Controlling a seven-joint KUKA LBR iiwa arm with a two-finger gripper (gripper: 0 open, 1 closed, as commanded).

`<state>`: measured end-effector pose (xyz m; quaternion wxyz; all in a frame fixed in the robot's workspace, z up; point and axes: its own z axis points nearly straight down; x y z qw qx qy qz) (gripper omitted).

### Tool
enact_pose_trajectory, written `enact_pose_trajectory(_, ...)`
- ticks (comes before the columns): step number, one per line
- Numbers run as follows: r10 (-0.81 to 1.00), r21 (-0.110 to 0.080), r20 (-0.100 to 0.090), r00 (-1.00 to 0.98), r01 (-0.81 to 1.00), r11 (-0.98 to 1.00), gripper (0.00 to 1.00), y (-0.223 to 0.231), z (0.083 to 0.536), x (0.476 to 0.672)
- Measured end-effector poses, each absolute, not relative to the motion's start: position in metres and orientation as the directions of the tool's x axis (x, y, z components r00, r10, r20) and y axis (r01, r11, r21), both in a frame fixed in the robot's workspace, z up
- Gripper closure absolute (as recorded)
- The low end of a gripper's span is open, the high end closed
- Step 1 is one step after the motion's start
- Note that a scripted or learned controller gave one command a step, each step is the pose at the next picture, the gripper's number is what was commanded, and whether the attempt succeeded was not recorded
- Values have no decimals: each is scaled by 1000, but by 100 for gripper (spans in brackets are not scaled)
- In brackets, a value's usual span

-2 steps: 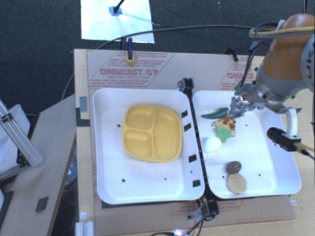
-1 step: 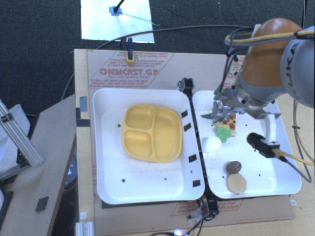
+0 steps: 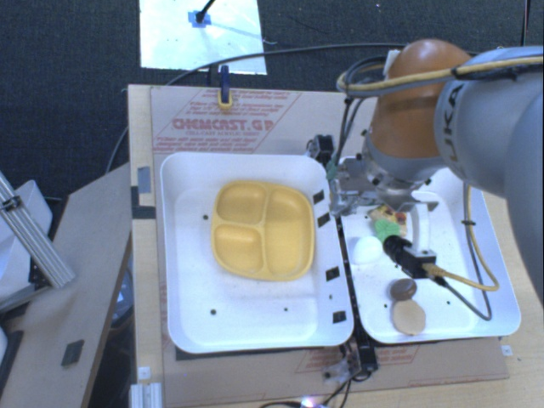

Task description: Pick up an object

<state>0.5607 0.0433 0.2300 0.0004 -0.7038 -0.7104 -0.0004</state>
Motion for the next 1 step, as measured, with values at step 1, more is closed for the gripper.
enact_pose_trajectory(1, 1000, 0, 2, -10, 1000, 10, 100, 96, 216, 562)
